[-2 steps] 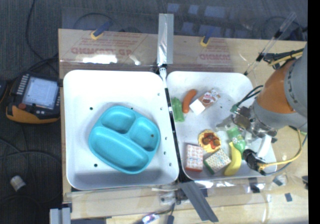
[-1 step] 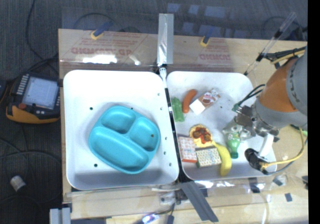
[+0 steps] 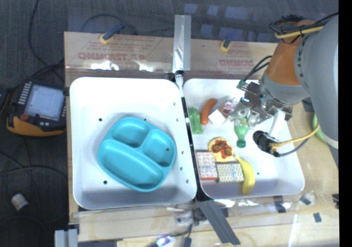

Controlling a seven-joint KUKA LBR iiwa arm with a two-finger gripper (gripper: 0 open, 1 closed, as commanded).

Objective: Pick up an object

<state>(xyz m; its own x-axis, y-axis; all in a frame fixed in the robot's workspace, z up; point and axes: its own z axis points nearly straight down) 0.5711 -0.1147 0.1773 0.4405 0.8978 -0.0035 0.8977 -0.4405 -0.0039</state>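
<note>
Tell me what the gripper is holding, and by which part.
It cannot be told. The gripper hangs in the right bin, just above the green bottle, but a hold on it isn't visible.

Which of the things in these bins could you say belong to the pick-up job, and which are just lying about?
Job: gripper, over the right bin; candidates there: green bottle, carrot, banana.

Lying about: blue divided plate in the left bin; handheld pendant on the floor.

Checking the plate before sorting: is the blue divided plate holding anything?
Empty: the blue divided plate shows bare compartments, lying in the left bin.
</note>
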